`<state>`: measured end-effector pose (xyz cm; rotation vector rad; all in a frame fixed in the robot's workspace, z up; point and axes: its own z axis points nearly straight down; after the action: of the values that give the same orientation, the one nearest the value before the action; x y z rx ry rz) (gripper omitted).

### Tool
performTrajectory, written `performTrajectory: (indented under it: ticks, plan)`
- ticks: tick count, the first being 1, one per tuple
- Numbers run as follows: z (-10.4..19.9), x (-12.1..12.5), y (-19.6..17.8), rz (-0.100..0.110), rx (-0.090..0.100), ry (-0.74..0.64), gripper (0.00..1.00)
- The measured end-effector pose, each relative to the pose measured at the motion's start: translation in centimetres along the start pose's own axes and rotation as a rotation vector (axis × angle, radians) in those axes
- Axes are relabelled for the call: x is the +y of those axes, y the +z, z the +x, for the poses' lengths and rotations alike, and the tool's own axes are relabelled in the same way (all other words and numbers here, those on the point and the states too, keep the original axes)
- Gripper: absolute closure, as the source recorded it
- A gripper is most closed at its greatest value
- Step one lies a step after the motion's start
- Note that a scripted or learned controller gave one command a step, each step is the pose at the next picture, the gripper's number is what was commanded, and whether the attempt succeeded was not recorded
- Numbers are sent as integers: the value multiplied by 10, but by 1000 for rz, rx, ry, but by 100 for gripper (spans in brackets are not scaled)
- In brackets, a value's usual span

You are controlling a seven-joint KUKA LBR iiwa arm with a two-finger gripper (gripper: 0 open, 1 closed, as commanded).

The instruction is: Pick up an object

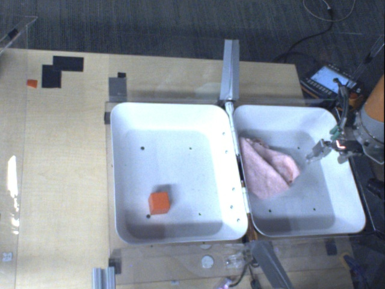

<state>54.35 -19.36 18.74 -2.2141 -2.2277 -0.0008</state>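
Pink cloth (269, 168) against divider edge

Two bins sit side by side on the bench (60, 179), touching along a shared middle edge. In the left bin (174, 116) a small block (159, 203) lies toward the near left corner, well apart from the walls. In the right bin (283, 116) a cloth (269, 168) lies against the left side, with the hand (328, 149) to its right above that bin's right part.
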Motion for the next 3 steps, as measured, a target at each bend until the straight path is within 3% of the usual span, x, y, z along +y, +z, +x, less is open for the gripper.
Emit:
performTrajectory:
  ticks: [1,2,3]
  plan:
    - [53,5,92,-8,-3,-141,0]
    - [50,10,95,-18,-5,-303,0]
    - [52,12,85,-21,-4,-305,100]
